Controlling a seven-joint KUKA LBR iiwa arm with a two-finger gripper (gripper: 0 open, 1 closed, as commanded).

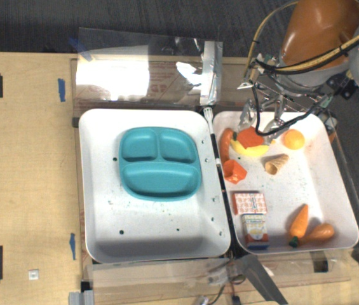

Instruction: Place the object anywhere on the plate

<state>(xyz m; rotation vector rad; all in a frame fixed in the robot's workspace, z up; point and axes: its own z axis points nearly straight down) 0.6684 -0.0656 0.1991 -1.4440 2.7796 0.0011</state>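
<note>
Likely light, stiff, slippery: orange-and-yellow plastic toy food (251,141) just below hand (263,115); pinch its narrow sides. Hand's opening: you cannot tell.

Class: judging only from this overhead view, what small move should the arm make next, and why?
Probably lower the gripper a little onto the orange and yellow toy directly under it in the right bin. The teal plate in the left bin carries nothing yet, so a grasp comes first.
</note>
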